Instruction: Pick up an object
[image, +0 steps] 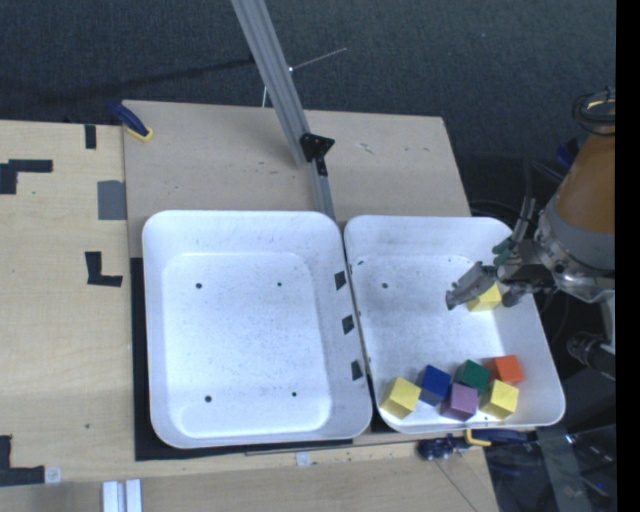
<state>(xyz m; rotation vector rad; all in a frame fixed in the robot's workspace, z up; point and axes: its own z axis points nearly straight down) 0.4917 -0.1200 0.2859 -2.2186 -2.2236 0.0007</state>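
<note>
My gripper (486, 290) reaches in from the right over the right side of the right bin (420, 228). A small yellow block (487, 298) shows between its two dark fingers (463, 293), and the gripper is shut on it. Whether the block is off the bin floor I cannot tell. Along the bin's front edge lies a cluster of blocks: yellow (402, 397), blue (434, 383), purple (463, 401), green (472, 376), orange (508, 369) and another yellow (503, 399).
The left bin (152, 250) stands beside the right one, sharing a middle rim (345, 300). A slanted grey pole (285, 90) ends at a black clamp behind the bins. The grey and orange arm (590, 200) fills the right side.
</note>
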